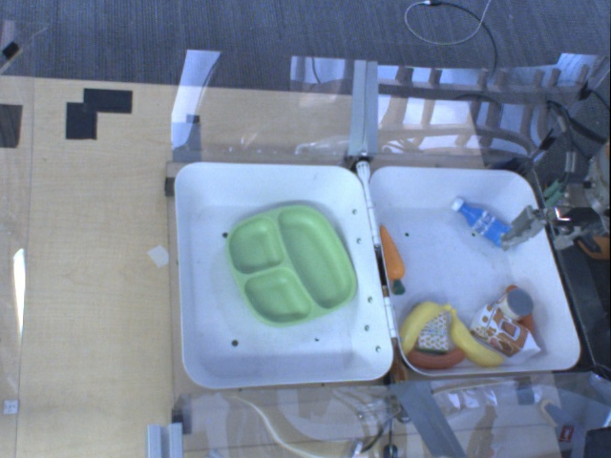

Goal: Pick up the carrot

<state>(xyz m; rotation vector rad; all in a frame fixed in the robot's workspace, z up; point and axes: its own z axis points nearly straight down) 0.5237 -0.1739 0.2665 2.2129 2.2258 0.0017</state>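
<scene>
Carrot [390,257] lies lengthwise against the right bin's [477,181] left wall, way across from the gripper [524,227] at the right; can't tell its opening.

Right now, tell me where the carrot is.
The carrot lies in the right bin, tight against its left wall beside the divider between the bins. The banana is just below it in the camera view, and the green plate sits in the left bin.

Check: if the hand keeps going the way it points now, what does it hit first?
The hand sits at the right bin's right edge, pointing left toward the blue bottle. Going straight on, it would likely meet the bottle first, not the carrot at the bin's left wall. Height above the bottle is unclear.
</scene>
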